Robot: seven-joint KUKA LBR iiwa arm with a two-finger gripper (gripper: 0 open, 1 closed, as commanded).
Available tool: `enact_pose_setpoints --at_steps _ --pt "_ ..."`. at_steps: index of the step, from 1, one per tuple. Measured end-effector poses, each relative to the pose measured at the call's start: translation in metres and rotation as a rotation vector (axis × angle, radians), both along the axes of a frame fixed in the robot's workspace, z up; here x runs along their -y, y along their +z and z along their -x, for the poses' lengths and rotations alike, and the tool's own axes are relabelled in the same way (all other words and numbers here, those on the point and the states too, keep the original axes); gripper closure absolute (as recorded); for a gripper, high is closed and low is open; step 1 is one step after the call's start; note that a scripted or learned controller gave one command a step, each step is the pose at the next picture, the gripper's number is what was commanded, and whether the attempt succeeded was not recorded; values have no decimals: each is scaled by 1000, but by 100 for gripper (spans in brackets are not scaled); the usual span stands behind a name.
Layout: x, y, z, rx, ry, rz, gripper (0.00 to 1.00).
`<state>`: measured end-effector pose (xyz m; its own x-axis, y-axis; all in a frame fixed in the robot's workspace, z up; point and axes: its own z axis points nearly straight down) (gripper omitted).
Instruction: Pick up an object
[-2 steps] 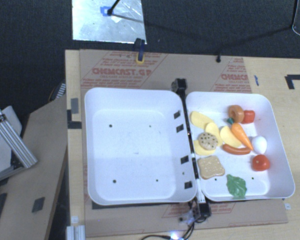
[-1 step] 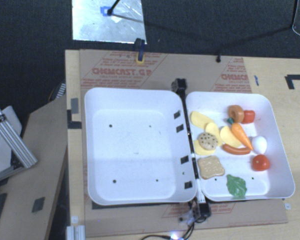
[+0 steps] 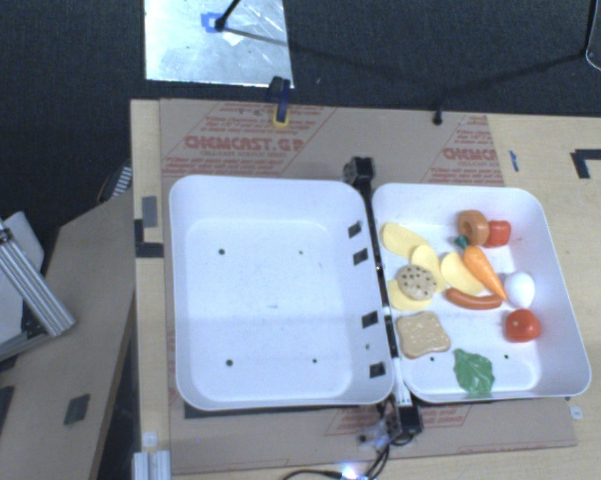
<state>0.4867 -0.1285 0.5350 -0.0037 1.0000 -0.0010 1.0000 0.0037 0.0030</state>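
Note:
The right bin (image 3: pixel 555 298) holds several toy foods: a cookie (image 3: pixel 416 282), a slice of toast (image 3: pixel 422 335), a green leaf (image 3: pixel 473 371), a red tomato (image 3: pixel 522 325), a white egg (image 3: pixel 520 289), an orange carrot (image 3: pixel 481 269), a sausage (image 3: pixel 472 299), yellow pieces (image 3: pixel 404 238) and a brown ring beside a red piece (image 3: pixel 497 232). They lie close together in the middle and right of the bin.
The left bin (image 3: pixel 270 298) lies beside the right one, joined by black clips (image 3: pixel 365 258) along the shared edge. Both rest on a cardboard sheet (image 3: pixel 320 138). A metal frame (image 3: pixel 20 278) stands at the far left.

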Motion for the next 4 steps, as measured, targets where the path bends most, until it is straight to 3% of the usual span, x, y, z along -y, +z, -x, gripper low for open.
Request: enact_pose_setpoints --at_steps 2,3,4 --pt "-26 0 -3 0 1 -1 100" --pt "-8 0 0 1 -4 0 100" --pt "-18 0 0 0 1 0 100"
